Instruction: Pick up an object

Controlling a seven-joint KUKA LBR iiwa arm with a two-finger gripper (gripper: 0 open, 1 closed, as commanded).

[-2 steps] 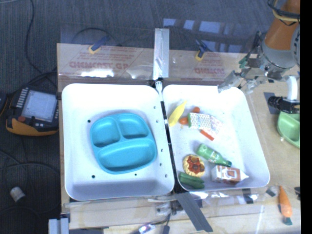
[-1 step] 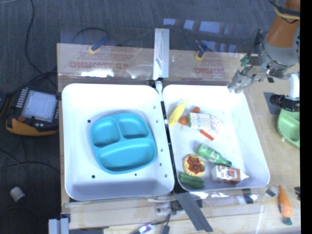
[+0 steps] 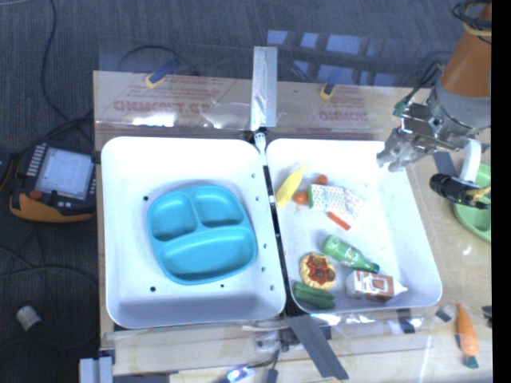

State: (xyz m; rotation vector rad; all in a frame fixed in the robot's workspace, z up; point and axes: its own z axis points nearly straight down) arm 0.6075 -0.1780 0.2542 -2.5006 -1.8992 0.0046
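Clearly, we have not yet committed to any one item. The gripper (image 3: pixel 397 156) hangs over the upper right corner of the right bin (image 3: pixel 415 238), near its rim, and we cannot tell whether the jaws are spread or pressed together; nothing shows between them.

The candidates all lie in that right bin. A yellow banana (image 3: pixel 288 186) leans against the divider side, with a small red tomato (image 3: pixel 302 199) touching its lower end. Just beside those sits a white patterned packet (image 3: pixel 338 201) with an orange carrot (image 3: pixel 338 221) at its lower edge. Lower down we see a green bottle (image 3: pixel 349 253), a round pizza toy (image 3: pixel 318 270), a green cucumber (image 3: pixel 313 295) and a small carton (image 3: pixel 371 286). The left bin (image 3: pixel 120 214) holds a blue divided tray (image 3: pixel 201 231).

We judge crowding to be the main risk. The pizza toy, cucumber and carton are close together, so a descent there could land a finger on a neighbour and push the target aside. The bottle and the banana are rounded and could roll or slip out of a closing pinch. The flat packet offers little height, so the jaws might close above it and come up with nothing. A descent from the present spot would put the jaws close to the bin wall, where they could strike the rim.
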